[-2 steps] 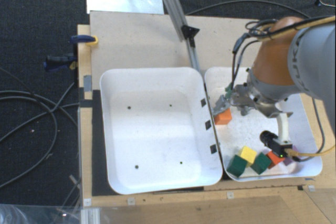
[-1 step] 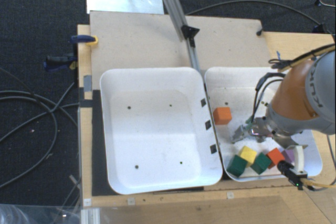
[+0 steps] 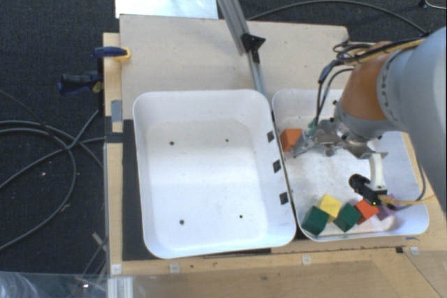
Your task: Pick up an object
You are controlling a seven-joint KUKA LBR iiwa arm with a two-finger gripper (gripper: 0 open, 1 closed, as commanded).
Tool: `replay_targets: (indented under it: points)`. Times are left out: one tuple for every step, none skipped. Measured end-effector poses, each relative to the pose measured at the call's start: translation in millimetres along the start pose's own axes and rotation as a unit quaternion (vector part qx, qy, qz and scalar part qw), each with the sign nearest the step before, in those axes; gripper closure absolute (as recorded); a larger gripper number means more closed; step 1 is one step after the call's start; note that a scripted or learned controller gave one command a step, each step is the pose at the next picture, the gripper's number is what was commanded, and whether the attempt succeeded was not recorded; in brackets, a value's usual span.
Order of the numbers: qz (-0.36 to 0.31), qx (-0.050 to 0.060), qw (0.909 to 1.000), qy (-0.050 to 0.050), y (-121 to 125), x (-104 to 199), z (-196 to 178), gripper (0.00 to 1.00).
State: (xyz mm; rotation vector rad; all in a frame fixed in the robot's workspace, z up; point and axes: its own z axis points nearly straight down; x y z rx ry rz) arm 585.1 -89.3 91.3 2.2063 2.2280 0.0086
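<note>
1. Presently, the gripper (image 3: 302, 147) sat low in the right bin (image 3: 405, 150), near that bin's left wall, with the arm (image 3: 391, 91) reaching in from the right.
2. Whether the fingers were apart or together could not be told; the wrist and cables hid most of them, and nothing could be seen held between them.
3. The orange block (image 3: 290, 138) lay just beside the gripper, on its left and slightly toward the far side, close against the bin's left wall. Contact between block and gripper could not be confirmed.
4. The block appeared roughly cubic, so no long axis governed the approach.
5. Judgement: this block was the nearest candidate; a pick would call for a short shift leftward, with little room between block and wall for a finger.
6. Further out, a yellow block (image 3: 329, 206), two green blocks (image 3: 316, 221) (image 3: 347, 217) and a red block (image 3: 367, 209) clustered at the near edge of the same bin, well apart from the gripper.
7. The bin floor was flat and white. The left bin (image 3: 202, 171) adjoined it across a shared rim.
</note>
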Motion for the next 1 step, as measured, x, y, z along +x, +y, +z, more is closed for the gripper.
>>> replay_targets:
  points:
    - [0.003, 0.000, 1.0000, -0.002, 91.4, -66.6, -0.2, 0.00]
